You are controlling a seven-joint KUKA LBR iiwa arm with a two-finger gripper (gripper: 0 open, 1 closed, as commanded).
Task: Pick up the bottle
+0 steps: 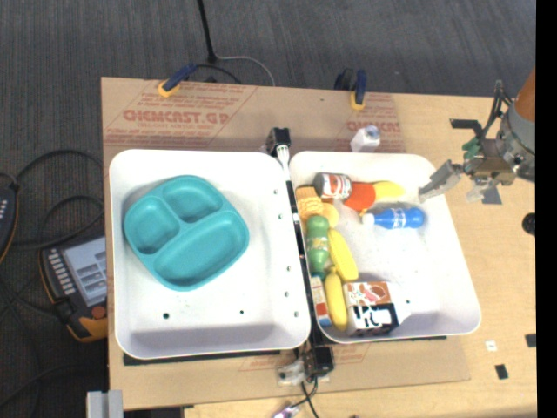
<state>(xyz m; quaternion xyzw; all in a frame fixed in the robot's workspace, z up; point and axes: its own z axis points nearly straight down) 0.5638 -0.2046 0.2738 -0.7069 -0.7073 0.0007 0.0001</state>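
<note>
Grey gripper (pixel 459 181) hovers right of the bottle (pixel 397 219), apart.

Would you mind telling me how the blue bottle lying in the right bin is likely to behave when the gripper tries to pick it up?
The bottle lies on its side on the right bin floor, so a nudge would probably roll it. It looks like small smooth plastic, likely light and somewhat slippery. An orange toy sits close beside it and may get bumped.

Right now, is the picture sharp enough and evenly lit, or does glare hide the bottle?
Camera view: light is even and soft; no glare on the bottle; the white bin looks bright, not washed out; small labels are slightly blurred; the tool casts little shadow.
</note>
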